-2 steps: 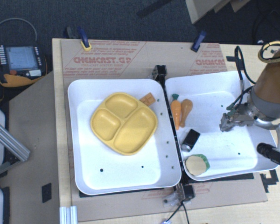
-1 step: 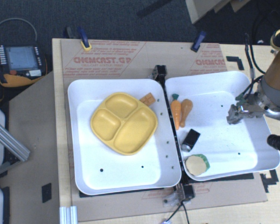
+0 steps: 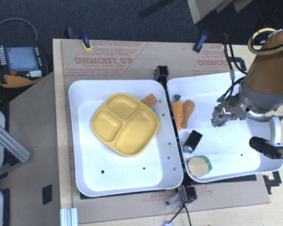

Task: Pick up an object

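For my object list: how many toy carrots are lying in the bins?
2. Both lie in the right bin, by its left wall: one toy carrot with a green top beside the divider, the other toy carrot touching its right side. The yellow plate could hide more.

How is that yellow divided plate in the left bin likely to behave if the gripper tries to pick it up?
The yellow divided plastic plate looks moulded and rigid, so it probably won't flop. It is wide and shallow, lying flat in the left white bin, so a two-finger gripper would likely need its rim. Its glossy surface may be slippery, and an edge grasp could tilt it.
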`<control>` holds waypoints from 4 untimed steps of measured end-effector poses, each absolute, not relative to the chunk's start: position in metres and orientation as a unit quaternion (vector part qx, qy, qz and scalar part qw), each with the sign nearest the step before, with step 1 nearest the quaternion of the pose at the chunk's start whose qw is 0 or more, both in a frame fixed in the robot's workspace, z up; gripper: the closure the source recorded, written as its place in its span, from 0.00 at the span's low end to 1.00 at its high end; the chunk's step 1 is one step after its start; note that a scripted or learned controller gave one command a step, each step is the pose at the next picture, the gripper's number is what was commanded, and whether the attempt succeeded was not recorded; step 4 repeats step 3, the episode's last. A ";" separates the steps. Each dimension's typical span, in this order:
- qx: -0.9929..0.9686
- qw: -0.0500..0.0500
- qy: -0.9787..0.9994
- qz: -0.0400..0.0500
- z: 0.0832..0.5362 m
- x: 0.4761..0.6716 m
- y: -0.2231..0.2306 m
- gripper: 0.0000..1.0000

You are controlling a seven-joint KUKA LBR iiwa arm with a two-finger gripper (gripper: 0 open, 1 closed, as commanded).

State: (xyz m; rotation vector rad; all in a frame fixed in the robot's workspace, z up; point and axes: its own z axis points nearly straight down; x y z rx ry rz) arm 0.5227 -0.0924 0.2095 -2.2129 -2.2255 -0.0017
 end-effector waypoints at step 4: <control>-0.705 0.000 -0.710 -0.001 0.207 0.551 0.083 1.00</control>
